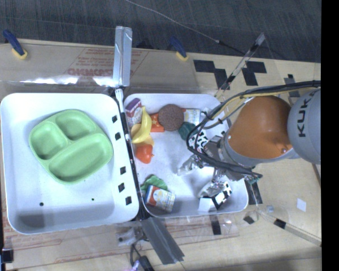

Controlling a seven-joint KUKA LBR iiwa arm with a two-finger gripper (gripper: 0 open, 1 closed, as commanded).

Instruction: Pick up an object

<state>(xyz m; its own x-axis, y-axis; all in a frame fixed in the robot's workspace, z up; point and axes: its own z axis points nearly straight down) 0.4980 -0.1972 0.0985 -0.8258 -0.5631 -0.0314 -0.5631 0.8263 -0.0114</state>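
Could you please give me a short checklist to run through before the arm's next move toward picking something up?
1. Pincer over the right white bin: ok.
2. Something gripped in the pincer: cannot tell.
3. Objects within reach: ok; yellow plastic banana, round brown disc and small orange-labelled can lie in the right bin.
4. Bare bin floor near the pincer for descent: ok.
5. Black cables free of the objects: cannot tell.
6. Green divided plate out of the way in the left bin: ok.

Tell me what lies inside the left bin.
The left bin holds one green divided plate with three compartments, all bare. Its floor around the plate shows a few small dark specks. Whatever sits under the plate is covered.
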